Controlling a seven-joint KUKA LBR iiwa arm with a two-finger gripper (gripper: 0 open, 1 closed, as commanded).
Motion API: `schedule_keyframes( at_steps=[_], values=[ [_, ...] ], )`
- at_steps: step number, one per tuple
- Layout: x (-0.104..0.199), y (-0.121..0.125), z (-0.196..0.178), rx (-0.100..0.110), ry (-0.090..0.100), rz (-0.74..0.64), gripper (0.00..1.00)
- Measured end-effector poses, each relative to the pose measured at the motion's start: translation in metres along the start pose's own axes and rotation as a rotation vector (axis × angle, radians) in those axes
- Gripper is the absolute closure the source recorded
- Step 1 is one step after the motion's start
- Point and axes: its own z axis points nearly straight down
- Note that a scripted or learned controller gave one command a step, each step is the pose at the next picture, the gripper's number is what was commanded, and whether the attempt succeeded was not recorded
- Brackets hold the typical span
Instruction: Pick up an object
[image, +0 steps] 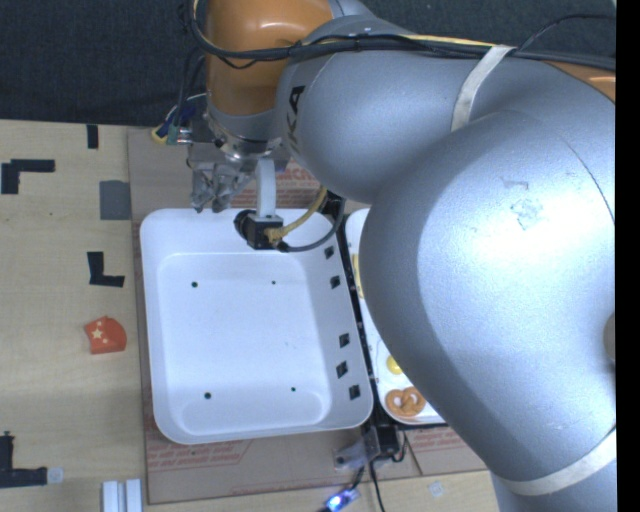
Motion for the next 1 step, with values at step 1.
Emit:
schedule_keyframes(
  at_steps=[1],
  values=[
    [-0.0001,-0.0003,-0.2169,-0.029,0.011,-0.002,1.00]
  ],
)
